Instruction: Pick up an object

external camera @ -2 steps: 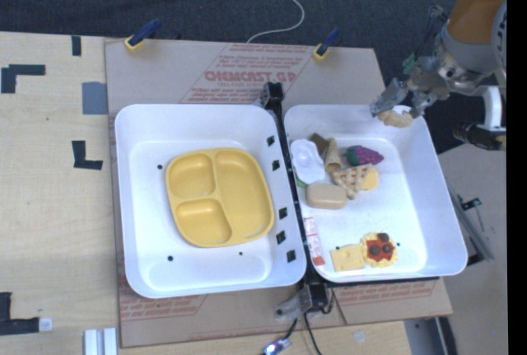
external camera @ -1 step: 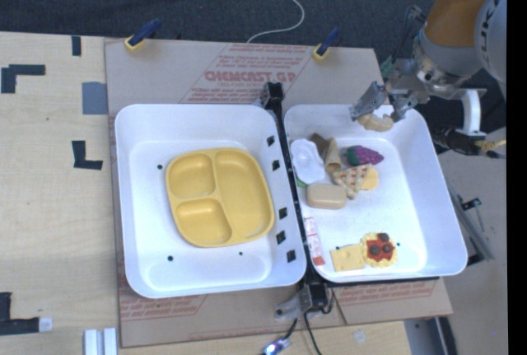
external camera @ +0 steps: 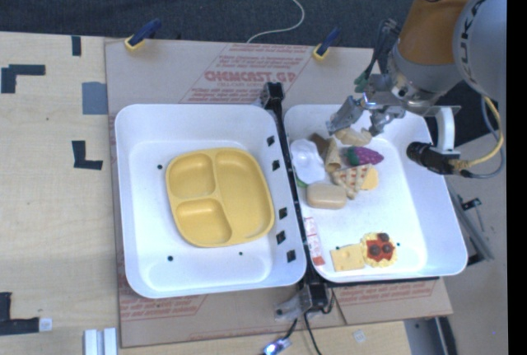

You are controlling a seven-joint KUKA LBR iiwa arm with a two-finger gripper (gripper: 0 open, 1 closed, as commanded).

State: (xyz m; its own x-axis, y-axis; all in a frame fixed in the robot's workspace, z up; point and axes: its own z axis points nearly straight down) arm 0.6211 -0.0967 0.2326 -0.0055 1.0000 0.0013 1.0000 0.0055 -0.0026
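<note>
Two bins; your pincer [external camera: 362,116] hangs spread wide, holding nothing, over the right bin's [external camera: 428,213] food pile [external camera: 346,164]. Left bin's tray [external camera: 219,197] sits clear of it.

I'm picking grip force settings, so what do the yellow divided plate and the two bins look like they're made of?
The yellow divided plate looks like molded plastic: uniform colour, rounded compartment walls, a soft sheen. The left bin and right bin look like thin, smooth white plastic with rounded rims and a dull gloss, though coated metal can't be ruled out.

Single fixed camera above bench [external camera: 49,123], slanted down, both bins [external camera: 198,119] framed.
</note>
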